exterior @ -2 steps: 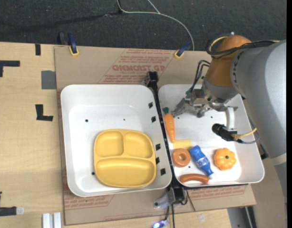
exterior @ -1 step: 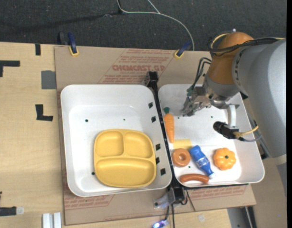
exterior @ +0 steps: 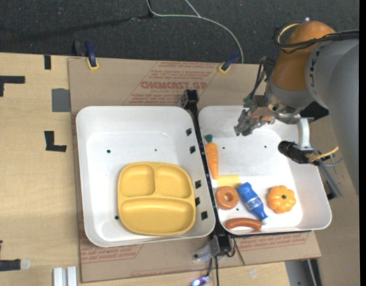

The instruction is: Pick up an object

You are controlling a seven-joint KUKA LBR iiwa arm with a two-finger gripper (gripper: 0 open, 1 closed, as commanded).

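The right bin (exterior: 308, 183) holds several toy foods along its near side: an orange carrot (exterior: 212, 158) by the divider, a small yellow block (exterior: 228, 179), a brown doughnut (exterior: 226, 198), a blue bottle (exterior: 252, 200), an orange pumpkin (exterior: 281, 199) and a red sausage (exterior: 243, 224). My gripper (exterior: 247, 124) hangs over the far part of the right bin, well above and behind these objects. Nothing shows between its fingers.
The left bin (exterior: 96, 136) carries a yellow divided plate (exterior: 156, 198). Both bins rest on a cardboard sheet (exterior: 165, 82) clamped at its far edge. The grey arm with its orange band (exterior: 302, 46) fills the upper right.
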